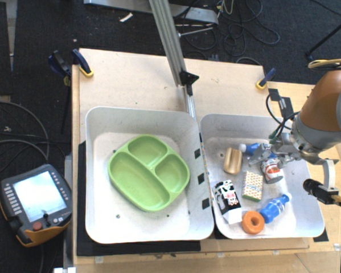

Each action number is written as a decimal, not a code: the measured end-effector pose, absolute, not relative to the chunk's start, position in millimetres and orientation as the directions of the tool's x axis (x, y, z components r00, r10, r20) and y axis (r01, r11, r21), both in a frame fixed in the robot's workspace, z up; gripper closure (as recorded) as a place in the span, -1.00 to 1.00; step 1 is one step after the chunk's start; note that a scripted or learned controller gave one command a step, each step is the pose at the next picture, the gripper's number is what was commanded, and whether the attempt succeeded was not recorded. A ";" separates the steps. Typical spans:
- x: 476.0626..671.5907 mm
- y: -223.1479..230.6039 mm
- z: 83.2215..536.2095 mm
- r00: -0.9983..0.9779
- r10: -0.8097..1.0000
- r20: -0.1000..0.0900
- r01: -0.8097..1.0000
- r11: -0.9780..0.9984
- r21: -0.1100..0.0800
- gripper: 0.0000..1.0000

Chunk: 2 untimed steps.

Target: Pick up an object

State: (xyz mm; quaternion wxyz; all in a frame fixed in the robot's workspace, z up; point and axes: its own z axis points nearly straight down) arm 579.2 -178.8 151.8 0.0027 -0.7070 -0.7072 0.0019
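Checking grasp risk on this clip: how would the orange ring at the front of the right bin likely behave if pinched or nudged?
The orange ring lies flat, so it probably won't roll unless tipped onto its edge. Its rounded, smooth-looking rim may slip from a pinch. It sits close to the blue bottle and the white bin front wall, so a nudge could jostle the bottle.

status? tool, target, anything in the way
Tool low in right bin, directly over small can; grasp unconfirmed. Blue bottle, orange ring, patterned box crowd close by. Green divided plate sits alone in left bin.
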 end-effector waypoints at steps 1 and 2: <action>580.6 -180.5 119.8 0.001 1.000 -0.004 1.000 -0.001 0.005 -1.00; 580.3 -179.2 127.1 0.000 1.000 -0.002 1.000 0.000 0.003 1.00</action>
